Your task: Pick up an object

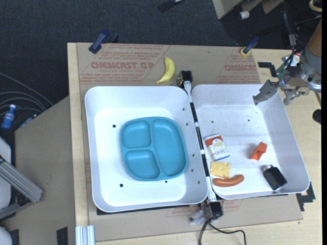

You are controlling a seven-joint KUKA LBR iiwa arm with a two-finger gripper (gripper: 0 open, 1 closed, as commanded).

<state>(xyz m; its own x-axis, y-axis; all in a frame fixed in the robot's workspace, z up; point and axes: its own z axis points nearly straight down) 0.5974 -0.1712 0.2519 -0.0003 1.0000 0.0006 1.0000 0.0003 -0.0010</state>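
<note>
grey gripper (278,92) spread, empty

Single fixed cam, mounted above the bench (127,60), looking down at a slant. Far enough out to frame both white bins: left bin (97,137), right bin (286,131), side by side, plus bench edges and dark floor (51,14) beyond. Arm (306,70) enters from frame right, near the top.

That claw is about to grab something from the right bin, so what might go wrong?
The gripper hangs over the bin's far right corner, away from every item. The cheese slice lies touching the sausage, so a grab could nudge both. The black block sits near the bin's wall, leaving the fingers little room.
</note>
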